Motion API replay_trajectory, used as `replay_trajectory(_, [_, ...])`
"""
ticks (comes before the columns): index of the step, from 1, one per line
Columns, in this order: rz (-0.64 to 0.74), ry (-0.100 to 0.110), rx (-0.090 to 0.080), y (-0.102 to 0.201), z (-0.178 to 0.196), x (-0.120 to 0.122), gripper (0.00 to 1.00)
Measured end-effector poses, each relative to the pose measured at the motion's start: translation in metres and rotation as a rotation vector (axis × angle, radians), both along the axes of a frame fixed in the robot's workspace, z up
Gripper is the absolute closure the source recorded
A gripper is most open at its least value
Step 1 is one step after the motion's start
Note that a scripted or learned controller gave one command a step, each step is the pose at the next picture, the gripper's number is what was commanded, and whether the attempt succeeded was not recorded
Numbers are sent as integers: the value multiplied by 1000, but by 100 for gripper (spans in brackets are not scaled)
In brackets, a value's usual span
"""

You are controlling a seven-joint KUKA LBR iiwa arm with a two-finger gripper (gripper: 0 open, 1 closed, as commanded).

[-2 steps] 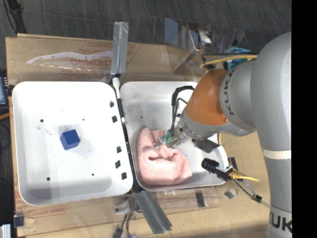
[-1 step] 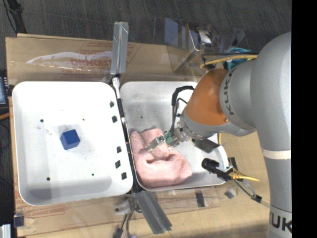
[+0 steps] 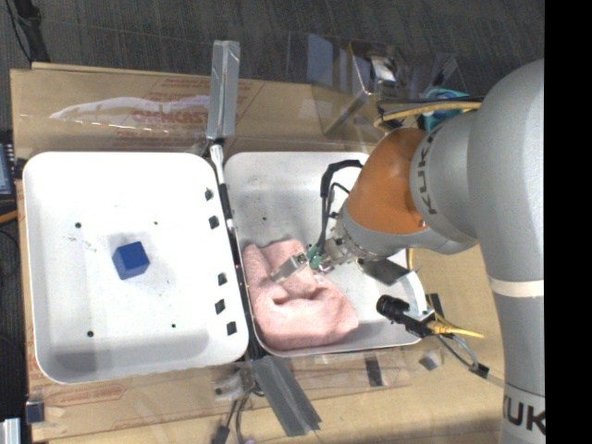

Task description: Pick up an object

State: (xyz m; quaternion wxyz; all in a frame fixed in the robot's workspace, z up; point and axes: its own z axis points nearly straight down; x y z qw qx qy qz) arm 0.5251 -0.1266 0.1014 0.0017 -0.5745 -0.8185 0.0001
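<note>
The crumpled pink cloth (image 3: 298, 296) lies in the near half of the right shallow white bin (image 3: 277, 176), against the divider side. The grey arm with its orange band (image 3: 393, 192) reaches over that bin from the right, and the gripper (image 3: 310, 260) sits at the cloth's upper edge, touching or just above a raised fold. Whether the jaws are open or closed cannot be told; no cloth is visibly held. A small blue cube (image 3: 131, 259) rests in the left white bin (image 3: 55, 248), well apart from the cloth. Judgement: grasp attempt on the cloth in progress. To do it well, press down into the fold so fabric bunches inside the grip, close firmly, then lift straight up.
</note>
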Motion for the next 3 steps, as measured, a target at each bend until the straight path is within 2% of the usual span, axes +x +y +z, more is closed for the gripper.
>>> replay_trajectory(1, [124, -4, 0, 0, -8, -6, 0])
replay_trajectory(2, [127, -4, 0, 0, 2, -5, 100])
replay_trajectory(3, [-178, 0, -2, 77, 90, 29, 100])
